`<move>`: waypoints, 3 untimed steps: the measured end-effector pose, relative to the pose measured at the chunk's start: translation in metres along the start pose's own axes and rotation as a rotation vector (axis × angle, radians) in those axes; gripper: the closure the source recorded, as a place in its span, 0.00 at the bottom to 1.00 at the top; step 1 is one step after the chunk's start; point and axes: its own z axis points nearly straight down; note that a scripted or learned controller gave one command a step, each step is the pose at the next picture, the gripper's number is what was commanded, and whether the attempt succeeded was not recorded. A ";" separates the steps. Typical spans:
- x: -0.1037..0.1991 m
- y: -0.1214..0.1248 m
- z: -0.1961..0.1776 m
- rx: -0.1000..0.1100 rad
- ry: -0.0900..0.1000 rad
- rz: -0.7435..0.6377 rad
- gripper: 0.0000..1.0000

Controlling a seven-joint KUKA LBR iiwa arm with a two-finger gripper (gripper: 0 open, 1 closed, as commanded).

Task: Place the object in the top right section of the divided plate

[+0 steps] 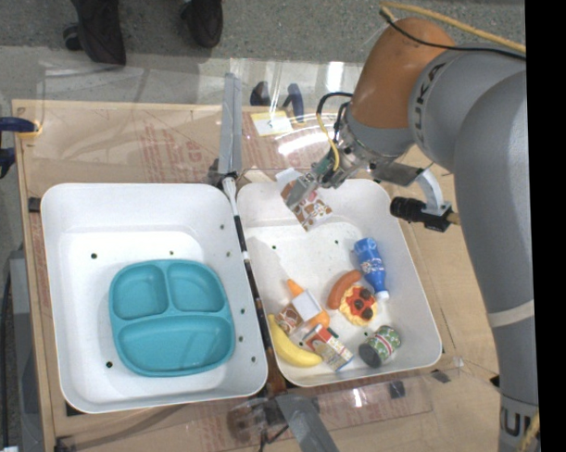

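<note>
A teal divided plate (130, 351) lies in the left bin (70, 219), with its top right section (194, 287) bare. My gripper (307, 194) hangs over the back edge of the right bin (409, 262), far right of the plate. It is shut on a small brown-and-white packet (310, 210), which pokes out below the fingers and sits above the bin floor.
The front of the right bin holds a blue bottle (370, 264), a sausage (342, 287), a pizza slice (362, 304), a banana (292, 347), a small carton (326, 345) and a green can (385, 342). A metal divider (229, 130) runs between the bins.
</note>
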 end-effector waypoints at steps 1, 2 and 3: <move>0.099 -0.017 -0.001 0.002 0.001 0.023 1.00; 0.165 -0.018 0.000 0.002 0.002 -0.257 1.00; 0.165 -0.018 0.000 0.002 0.002 -0.256 0.00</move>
